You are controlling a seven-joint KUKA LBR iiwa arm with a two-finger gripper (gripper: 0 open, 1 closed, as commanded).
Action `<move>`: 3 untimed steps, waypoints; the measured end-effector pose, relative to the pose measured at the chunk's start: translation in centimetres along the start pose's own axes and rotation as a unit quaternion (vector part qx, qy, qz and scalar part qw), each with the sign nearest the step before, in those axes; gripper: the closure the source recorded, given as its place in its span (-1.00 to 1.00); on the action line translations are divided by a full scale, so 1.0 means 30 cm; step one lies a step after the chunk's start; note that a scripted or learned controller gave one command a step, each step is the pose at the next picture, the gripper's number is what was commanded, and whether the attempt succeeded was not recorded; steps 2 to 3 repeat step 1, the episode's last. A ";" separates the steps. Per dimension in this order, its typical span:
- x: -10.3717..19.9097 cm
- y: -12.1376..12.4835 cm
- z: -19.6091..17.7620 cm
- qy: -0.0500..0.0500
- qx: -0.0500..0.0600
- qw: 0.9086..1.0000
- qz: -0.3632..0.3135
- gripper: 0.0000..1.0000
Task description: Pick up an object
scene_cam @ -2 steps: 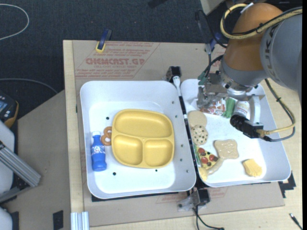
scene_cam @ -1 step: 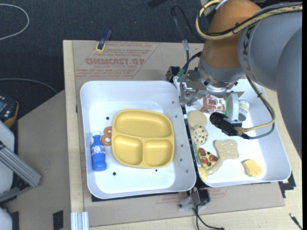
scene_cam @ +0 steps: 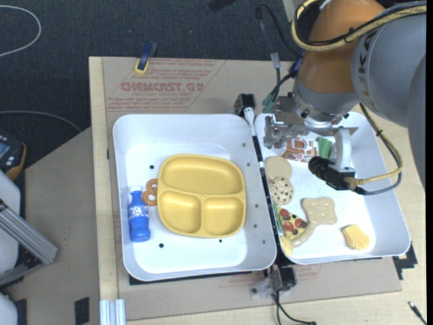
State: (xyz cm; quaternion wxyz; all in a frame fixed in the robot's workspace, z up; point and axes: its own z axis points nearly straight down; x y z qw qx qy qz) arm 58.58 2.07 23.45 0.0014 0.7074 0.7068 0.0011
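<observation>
We see the grey arm (scene_cam: 392, 53) with its orange band (scene_cam: 335, 36) reaching in from the right and hanging over the upper part of the right bin (scene_cam: 396, 212). The gripper (scene_cam: 308, 137) sits low over that bin's far left corner, and we cannot tell whether the fingers are open or closed, nor whether anything is between them. Just beneath and beside the gripper lie a small red-and-white packet (scene_cam: 298, 147) and a green piece (scene_cam: 325, 146), partly hidden by the wrist hardware. Below them in the same bin we find a pale round piece (scene_cam: 277, 166), a chocolate-chip cookie (scene_cam: 282, 191) just under it, a pizza slice (scene_cam: 293, 225) near the front left corner, a slice of toast (scene_cam: 319, 210) beside the pizza, and a yellow chunk (scene_cam: 356, 236) near the front right. The left bin (scene_cam: 128, 137) holds a yellow divided plate (scene_cam: 200, 195) in its middle, with a blue bottle (scene_cam: 139, 215) lying to the plate's left and a small pretzel (scene_cam: 151, 191) between bottle and plate. Both bins rest on a brown board (scene_cam: 169, 87) on the bench.
</observation>
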 end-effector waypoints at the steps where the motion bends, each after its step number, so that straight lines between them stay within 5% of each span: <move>1: 0.018 0.005 0.068 0.000 0.004 1.000 0.000 1.00; 3: 0.018 0.005 0.068 0.000 0.004 1.000 0.000 1.00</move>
